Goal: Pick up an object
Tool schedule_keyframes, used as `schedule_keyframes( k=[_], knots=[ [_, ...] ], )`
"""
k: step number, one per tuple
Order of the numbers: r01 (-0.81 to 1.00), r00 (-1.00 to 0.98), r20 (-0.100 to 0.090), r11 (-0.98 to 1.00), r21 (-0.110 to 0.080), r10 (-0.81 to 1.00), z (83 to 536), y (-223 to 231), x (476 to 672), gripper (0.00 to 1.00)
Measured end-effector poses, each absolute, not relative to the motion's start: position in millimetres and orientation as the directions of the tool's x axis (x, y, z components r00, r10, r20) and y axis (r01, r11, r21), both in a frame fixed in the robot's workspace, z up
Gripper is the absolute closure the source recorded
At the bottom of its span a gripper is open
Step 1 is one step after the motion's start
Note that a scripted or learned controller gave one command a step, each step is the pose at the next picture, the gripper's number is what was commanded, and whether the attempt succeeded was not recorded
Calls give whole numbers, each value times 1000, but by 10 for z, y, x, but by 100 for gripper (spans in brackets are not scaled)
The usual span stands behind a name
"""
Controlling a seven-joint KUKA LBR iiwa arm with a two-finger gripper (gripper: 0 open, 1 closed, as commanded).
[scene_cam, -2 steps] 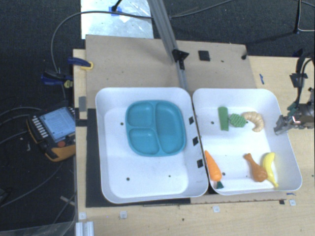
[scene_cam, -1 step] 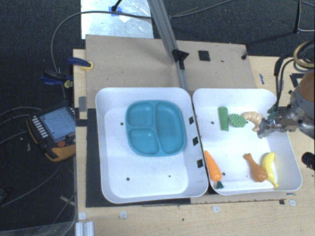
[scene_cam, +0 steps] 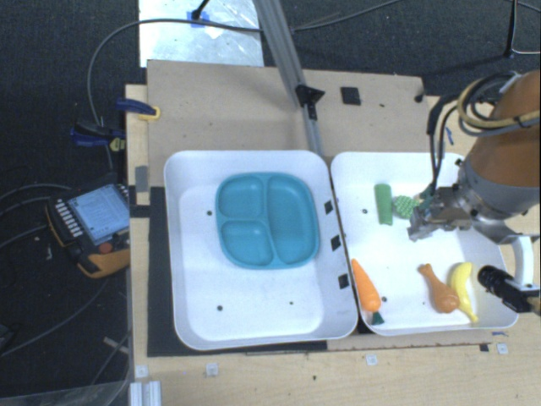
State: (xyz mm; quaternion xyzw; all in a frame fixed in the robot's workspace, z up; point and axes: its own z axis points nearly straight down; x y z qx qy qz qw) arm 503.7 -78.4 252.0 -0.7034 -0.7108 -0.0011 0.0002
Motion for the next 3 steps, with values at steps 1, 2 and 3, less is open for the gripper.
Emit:
schedule_keyframes(
  k=[1,2,3],
  knots=[
    [1000,-12,2,12,3,1000,2543,-196,5168,100],
    [1000,-12,3,12,3,1000,2569,347,5267,100],
    [1000,-10,1,10,1,1000,2386,881,5386,100]
  ],
)
